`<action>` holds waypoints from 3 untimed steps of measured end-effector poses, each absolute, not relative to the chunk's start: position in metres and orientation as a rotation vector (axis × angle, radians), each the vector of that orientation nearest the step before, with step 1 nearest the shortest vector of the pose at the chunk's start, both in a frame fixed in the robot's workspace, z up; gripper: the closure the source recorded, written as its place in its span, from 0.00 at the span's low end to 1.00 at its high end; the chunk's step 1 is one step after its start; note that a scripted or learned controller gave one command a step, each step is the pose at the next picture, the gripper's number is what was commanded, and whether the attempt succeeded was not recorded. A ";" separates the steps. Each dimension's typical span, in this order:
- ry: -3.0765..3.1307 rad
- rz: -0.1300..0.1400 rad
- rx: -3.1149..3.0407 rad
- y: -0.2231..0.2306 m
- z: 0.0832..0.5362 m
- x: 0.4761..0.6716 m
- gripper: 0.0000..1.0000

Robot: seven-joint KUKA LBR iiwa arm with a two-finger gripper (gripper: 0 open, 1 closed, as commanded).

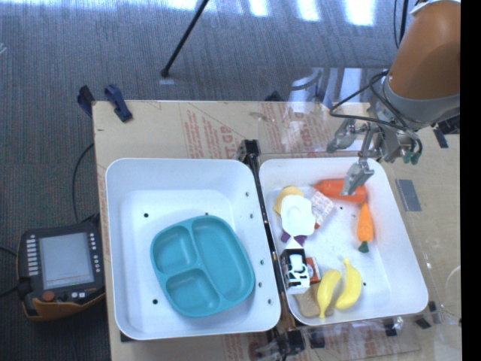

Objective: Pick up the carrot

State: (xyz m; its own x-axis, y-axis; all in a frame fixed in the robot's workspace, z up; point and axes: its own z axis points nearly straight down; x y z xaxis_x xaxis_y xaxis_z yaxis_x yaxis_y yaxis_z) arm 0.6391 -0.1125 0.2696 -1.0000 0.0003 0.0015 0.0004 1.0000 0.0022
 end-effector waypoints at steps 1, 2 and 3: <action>-3.127 -0.007 0.103 -0.150 0.166 0.619 0.00; -3.146 -0.004 0.130 -0.175 0.091 0.585 0.00; -3.150 -0.004 0.137 -0.173 0.100 0.587 1.00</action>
